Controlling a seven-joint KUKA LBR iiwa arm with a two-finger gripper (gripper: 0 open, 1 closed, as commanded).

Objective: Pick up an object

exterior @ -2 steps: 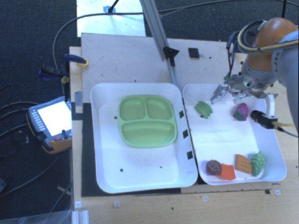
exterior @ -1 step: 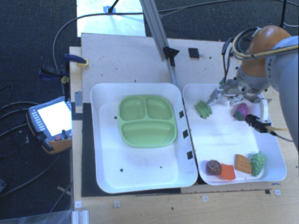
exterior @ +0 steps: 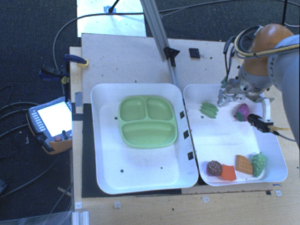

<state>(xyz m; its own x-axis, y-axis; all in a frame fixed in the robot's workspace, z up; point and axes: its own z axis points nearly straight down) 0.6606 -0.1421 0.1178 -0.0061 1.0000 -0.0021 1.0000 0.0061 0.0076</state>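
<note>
Bench [exterior: 122, 55], left bin [exterior: 108, 172] – green plate [exterior: 147, 122], right bin [exterior: 229, 135] – toy foods

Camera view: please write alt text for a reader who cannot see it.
The gripper hangs over the right bin, between a green toy vegetable and a pink toy. Four more toy foods sit along that bin's near edge. The left bin holds a green divided plate.

Pale green divided plate [exterior: 147, 122]; white bins [exterior: 108, 172]; magenta toy [exterior: 242, 111].
</note>
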